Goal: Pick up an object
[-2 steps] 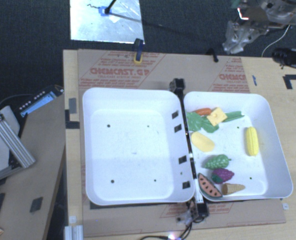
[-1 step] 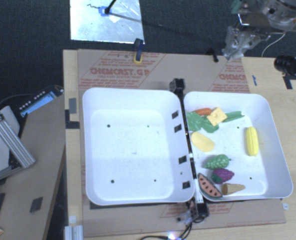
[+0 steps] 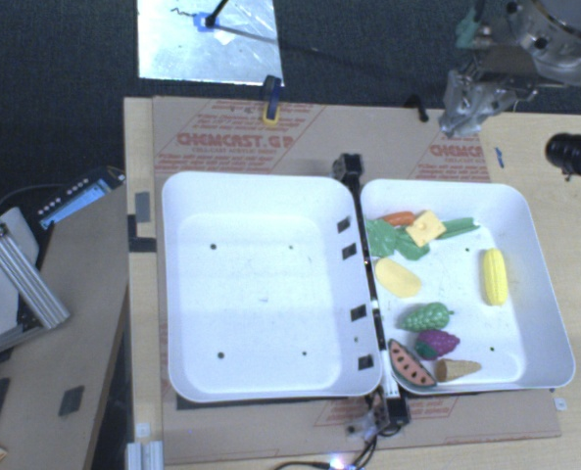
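We locate the nearest candidate, the yellow cheese wedge [image 3: 426,228], below and slightly left of the gripper [image 3: 463,116], in the right bin [image 3: 535,262] among crowded toy food. The gripper hangs above the bin's far rim, holding nothing; its opening cannot be determined. Because items touch, we judge a descent may clip neighbours and miss.
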Tool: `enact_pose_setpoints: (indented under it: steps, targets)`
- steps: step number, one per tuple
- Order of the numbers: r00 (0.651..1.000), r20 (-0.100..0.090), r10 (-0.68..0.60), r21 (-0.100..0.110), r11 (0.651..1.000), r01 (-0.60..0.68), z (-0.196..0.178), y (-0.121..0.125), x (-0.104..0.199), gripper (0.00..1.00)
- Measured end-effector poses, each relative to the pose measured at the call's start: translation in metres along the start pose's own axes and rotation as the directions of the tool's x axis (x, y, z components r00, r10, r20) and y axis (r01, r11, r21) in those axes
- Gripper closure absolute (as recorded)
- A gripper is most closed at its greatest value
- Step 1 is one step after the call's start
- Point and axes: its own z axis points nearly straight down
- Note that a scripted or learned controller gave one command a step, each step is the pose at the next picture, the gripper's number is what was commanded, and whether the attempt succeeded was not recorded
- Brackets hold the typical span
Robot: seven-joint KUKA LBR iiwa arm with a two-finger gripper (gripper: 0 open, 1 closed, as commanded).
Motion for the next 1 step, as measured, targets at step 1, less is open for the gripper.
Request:
enact_pose_setpoints:
  steps: [1]
  targets:
    - [1.0,0.0,0.001,-0.001,1.0,-0.001,-0.0251,-0.0328,0.0101,1.0]
